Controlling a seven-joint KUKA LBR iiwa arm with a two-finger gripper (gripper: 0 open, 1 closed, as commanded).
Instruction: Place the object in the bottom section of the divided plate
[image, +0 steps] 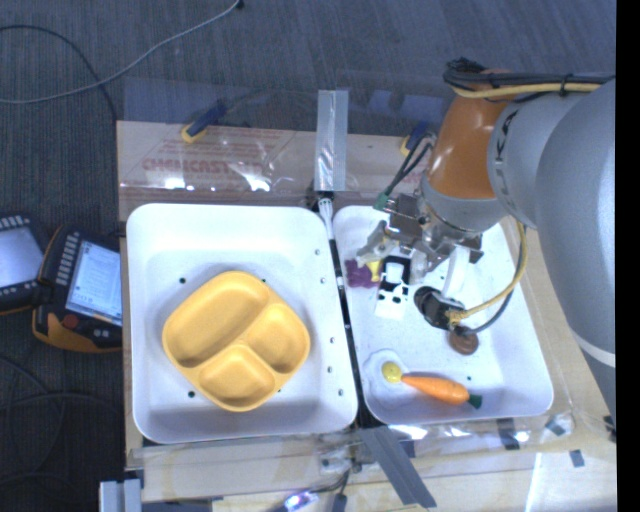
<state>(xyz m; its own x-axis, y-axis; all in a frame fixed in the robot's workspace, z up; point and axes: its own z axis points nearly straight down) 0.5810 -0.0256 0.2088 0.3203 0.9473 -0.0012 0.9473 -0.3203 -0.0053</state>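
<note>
Nearest the camera, along the front of the right bin, a toy carrot lies on its side, smooth orange, tapering from a thick end near a fried-egg piece to a small dark green tip pointing right; the egg is a flat white disc with a yellow yolk, touching the carrot's thick end. Just behind, a small brown round piece sits on the bin floor. In the left bin the divided plate rests at a tilt to the bin's walls, a glossy yellow-orange plastic dish with rounded corners and raised ridges splitting it into three hollows; its bottom section faces the front wall and holds nothing. Both bins are shallow, smooth white plastic with rounded rims, touching along the middle. Farther back in the right bin, the gripper hangs low over the floor beneath the orange band of the grey arm; whether it is spread or pressed together cannot be told, as dark hardware and cables crowd it. Beside it lie a small purple piece, a yellow bit and a white block with black spots; contact with any of them is unclear. Behind the bins, crinkled clear plastic covers a brown board.
</note>
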